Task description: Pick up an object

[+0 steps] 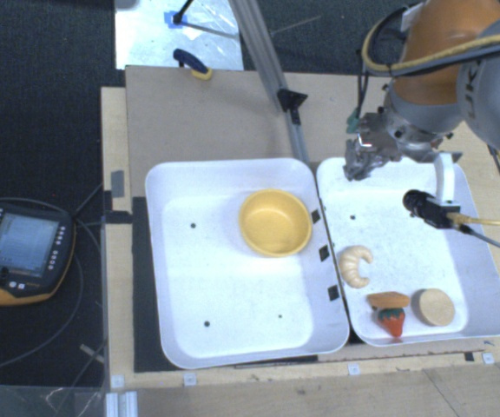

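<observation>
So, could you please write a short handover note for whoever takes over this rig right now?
Tool: above the far left corner of the right bin, nothing visibly held; whether it is open or shut cannot be told.
Right bin: croissant by the left wall; strawberry, small bun and round biscuit along the near edge.
Left bin: yellow bowl.
Done: nothing picked.
Left: grasp and lift one object.

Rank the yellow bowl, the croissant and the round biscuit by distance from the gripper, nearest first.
From the gripper, at the right bin's far left corner:
1. Croissant, right bin, near its left wall.
2. Yellow bowl, left bin; close to the croissant's distance, barely farther.
3. Round biscuit, right bin's near edge.
</observation>
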You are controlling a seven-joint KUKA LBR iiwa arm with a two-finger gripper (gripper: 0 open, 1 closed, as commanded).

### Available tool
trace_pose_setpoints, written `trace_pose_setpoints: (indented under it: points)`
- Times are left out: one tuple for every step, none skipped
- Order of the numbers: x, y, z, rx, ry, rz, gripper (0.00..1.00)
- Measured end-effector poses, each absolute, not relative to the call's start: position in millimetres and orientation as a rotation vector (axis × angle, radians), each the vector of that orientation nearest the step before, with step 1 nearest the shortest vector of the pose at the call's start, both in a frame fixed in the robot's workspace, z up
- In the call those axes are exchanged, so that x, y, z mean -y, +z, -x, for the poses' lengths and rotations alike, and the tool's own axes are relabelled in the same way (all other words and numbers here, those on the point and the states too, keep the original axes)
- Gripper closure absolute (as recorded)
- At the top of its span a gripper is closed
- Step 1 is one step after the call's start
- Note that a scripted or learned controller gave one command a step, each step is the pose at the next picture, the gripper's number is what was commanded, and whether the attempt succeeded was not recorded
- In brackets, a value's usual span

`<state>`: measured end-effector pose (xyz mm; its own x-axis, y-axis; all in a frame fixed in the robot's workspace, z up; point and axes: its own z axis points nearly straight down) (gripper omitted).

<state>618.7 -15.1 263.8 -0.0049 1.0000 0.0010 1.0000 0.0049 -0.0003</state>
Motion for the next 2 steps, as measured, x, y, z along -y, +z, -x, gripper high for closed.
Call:
trace_pose_setpoints:
  points:
    - [-44.0,251.9,-630.1,2.226,-0.001,2.215,1.00]
    - [-96.4,253.9,-638.6,2.227,-0.001,2.217,1.00]
